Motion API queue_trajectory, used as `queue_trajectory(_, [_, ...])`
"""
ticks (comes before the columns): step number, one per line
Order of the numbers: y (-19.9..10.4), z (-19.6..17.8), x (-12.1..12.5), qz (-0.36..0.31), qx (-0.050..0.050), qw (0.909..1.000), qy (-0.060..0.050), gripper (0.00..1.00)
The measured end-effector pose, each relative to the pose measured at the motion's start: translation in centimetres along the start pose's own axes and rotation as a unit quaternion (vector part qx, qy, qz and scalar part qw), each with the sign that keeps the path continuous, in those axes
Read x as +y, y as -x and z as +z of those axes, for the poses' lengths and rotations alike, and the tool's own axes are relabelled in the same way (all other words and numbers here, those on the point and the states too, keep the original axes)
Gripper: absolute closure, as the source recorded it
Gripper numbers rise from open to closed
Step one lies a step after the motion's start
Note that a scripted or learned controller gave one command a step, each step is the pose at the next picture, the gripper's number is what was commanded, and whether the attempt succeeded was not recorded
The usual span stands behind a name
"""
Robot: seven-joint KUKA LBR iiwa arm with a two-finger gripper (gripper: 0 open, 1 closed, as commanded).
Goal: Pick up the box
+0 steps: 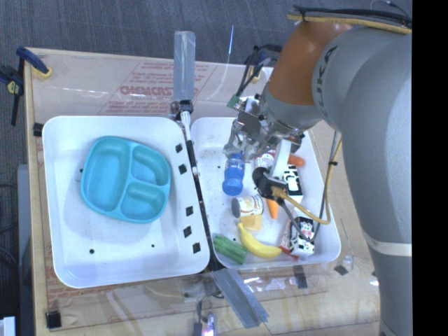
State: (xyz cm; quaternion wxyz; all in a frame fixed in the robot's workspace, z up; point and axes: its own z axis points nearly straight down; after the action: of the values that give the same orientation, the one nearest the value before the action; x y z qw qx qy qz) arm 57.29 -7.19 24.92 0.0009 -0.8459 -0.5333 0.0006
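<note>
Task barely started. The box, a small carton with a black-and-white print and a bit of red, lies in the near right corner of the right bin, close against the wall and just beside the tip of the banana. Nothing is touching it apart from the bin.

The gripper sits over the far half of the same bin, just above the blue bottle and well apart from the box. Whether it is released or clenched cannot be told from this angle, since the wrist blocks the view. No object is visibly between its jaws, so count it as carrying nothing.

Clutter between gripper and box: a small cup, an orange carrot piece and a green item at the near edge. The left bin has just a blue divided plate — irrelevant to the task.

Done: nothing that shows. Left: move across the bin to the near right corner, line up over the box, descend, close on it, lift clear. Likely tricky — the box is tight in the corner, so there is little room on the wall side.
</note>
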Motion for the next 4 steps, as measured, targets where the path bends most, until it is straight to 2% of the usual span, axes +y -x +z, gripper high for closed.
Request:
queue_trajectory(1, [9.0,-4.4,5.2,-0.034,0.000,0.9994,0.000,1.00])
queue_trajectory(2, [8.6,10.2,0.3,-0.043,0.000,0.9991,-0.002,1.00])
queue_trajectory(3, [10.4,10.2,-1.9,-0.113,0.000,0.9936,-0.002,1.00])
queue_trajectory(4, [15.3,13.6,-1.4,-0.245,0.000,0.9696,0.000,1.00])
